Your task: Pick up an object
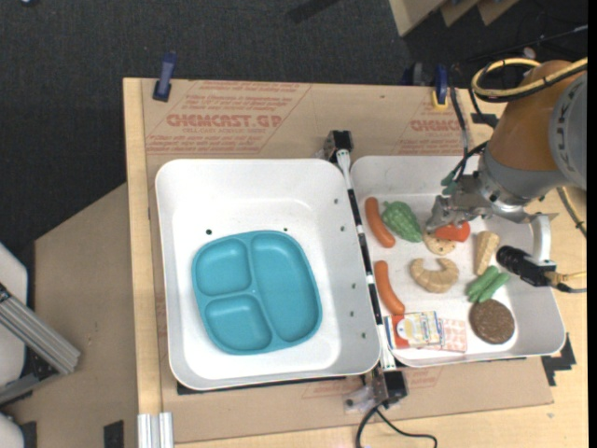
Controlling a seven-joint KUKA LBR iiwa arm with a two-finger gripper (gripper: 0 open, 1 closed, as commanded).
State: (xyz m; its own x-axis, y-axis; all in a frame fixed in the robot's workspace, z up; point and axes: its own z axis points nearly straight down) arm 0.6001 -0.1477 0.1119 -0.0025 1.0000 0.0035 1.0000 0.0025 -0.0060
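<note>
Bins sit side by side, and we start well left of the gripper, where the left bin [177, 194] holds a teal tray [256, 289] lying flat with three compartments. Nothing for us to grab there, we judge; the pickings are all in the right bin [550, 329].

Moving right, a sausage [380, 222] lies just left of the gripper, a second sausage [389, 288] below-left of it, and a green pepper [403, 220] sits close on the left. Below the gripper rests a croissant [435, 273], and further below a packet [427, 330] lies flat at the near wall.

Now the gripper [448, 220] itself: it's down low over a red piece [451, 232] on a tan round, seemingly touching it, but we cannot tell how wide it stands or whether anything is caught. That red piece looks like the target, we'd say.

Right-below, a pale wedge [485, 250], a green pod [486, 285] and a brown disc [492, 321] crowd together, so a clean grab needs care.
</note>
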